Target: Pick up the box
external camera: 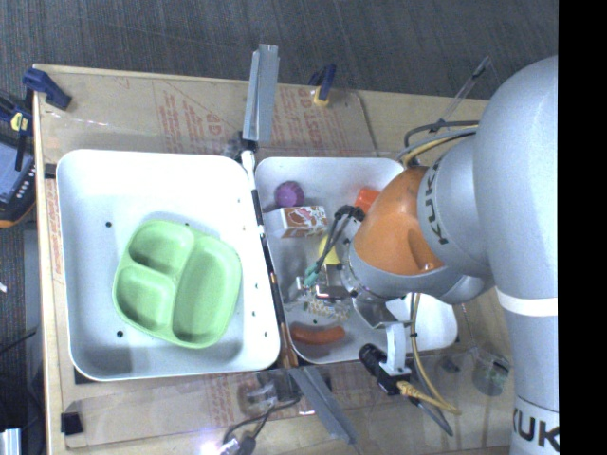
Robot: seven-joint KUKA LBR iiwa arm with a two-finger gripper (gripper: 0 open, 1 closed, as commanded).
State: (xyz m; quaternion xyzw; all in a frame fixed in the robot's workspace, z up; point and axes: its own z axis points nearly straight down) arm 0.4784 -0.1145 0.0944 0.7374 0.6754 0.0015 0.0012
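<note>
Beside right bin's left wall: box (303, 220), label unreadable; KUKA arm (446, 226); hand (322, 287) state unclear

"kuka" reads on the arm (531, 207) (twice, partly cut off).

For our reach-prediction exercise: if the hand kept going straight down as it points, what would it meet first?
Most likely the floor of the right bin, between the box and the sausage; the hand seems to hang there, though depth is unclear.
</note>
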